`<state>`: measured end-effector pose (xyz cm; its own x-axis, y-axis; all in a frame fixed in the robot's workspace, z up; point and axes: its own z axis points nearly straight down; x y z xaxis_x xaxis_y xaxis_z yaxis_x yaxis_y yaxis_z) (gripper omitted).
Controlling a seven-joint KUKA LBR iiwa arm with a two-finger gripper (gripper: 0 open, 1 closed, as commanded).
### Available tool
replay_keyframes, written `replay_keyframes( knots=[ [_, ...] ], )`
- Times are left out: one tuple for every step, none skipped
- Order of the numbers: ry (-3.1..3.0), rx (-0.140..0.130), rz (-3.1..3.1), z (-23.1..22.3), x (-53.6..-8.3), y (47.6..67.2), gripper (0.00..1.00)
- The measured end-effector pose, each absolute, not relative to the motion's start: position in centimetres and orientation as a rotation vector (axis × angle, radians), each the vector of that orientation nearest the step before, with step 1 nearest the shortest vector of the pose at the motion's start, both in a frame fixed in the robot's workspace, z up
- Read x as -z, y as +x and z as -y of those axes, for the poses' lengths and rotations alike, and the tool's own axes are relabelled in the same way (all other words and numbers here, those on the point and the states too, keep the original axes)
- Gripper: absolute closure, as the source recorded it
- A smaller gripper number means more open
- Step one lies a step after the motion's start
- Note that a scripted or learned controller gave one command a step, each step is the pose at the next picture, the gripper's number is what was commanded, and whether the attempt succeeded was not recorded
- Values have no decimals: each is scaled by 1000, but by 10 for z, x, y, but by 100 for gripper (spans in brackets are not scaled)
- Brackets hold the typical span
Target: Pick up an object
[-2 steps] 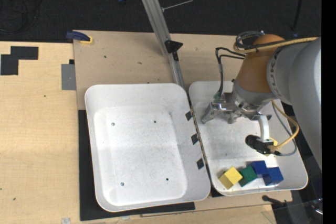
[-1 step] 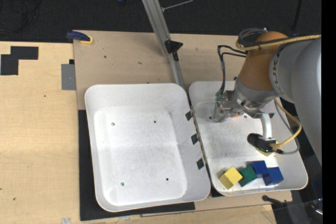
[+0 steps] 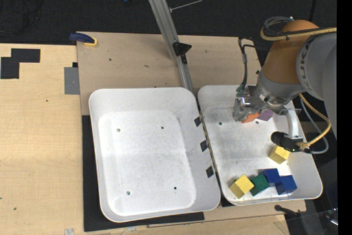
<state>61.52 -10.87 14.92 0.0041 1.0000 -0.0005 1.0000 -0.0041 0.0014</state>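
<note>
Hand (image 3: 246, 111) low over orange block (image 3: 252, 116), purple block (image 3: 265, 115), smooth white bin (image 3: 220, 146)

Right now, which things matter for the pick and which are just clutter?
In play: gripper, orange block, purple block, right bin.

Lying about: yellow blocks, green block, blue blocks, left bin.

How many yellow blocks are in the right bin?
2. One yellow block lies near the right bin's right side; the other is at the front, beside the green block. The gripper may hide more.
</note>
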Motion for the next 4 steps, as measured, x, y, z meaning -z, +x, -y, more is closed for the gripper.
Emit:
replay_keyframes(
  knots=[
    [2221, 3, -2224, 105, -195, 623, 100],
    [2218, -4, -2221, 103, -258, 623, 100],
    [2216, 0, -2227, 104, -274, 623, 100],
    [2223, 4, -2228, 58, -253, 606, 100]
  ],
)
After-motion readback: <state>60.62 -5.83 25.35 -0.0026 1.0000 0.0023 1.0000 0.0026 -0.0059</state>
